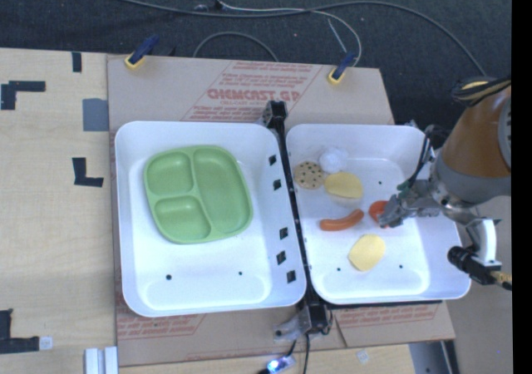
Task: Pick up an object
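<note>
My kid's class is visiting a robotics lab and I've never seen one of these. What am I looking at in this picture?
One camera above a bench looks down at a slant on two shallow white bins. The left bin holds a green divided plate. The right bin holds toy food: a cookie, two yellow pieces, a sausage and something small and red. From the right reaches a grey robot arm; its gripper is low beside the red piece. Whether it grips anything is unclear.
</note>
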### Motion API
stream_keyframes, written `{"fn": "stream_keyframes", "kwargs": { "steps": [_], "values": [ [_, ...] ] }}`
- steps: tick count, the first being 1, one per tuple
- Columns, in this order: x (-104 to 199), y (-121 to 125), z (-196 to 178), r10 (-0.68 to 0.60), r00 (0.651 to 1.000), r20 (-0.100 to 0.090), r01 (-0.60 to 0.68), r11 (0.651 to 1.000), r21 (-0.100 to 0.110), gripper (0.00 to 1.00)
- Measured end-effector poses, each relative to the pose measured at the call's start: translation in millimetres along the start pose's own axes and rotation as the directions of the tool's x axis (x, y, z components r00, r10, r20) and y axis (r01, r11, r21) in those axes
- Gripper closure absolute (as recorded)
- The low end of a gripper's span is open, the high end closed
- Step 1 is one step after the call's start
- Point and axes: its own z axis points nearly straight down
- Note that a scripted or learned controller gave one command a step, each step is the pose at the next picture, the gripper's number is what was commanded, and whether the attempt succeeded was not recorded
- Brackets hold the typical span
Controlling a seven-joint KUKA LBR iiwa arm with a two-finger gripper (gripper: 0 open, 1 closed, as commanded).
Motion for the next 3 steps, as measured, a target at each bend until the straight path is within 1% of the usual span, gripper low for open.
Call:
{"fn": "stream_keyframes", "kwargs": {
  "steps": [1, 2, 3],
  "values": [
    [1, 2, -42, 0.0, 1.0, 0.0, 0.0, 1.0, -0.001, 1.0],
    [-4, 1, -104, 0.001, 1.0, 0.001, -0.001, 1.0, -0.002, 1.0],
    [47, 3, -98, -0.003, 1.0, -0.002, 0.003, 1.0, 0.004, 1.0]
  ]
}}
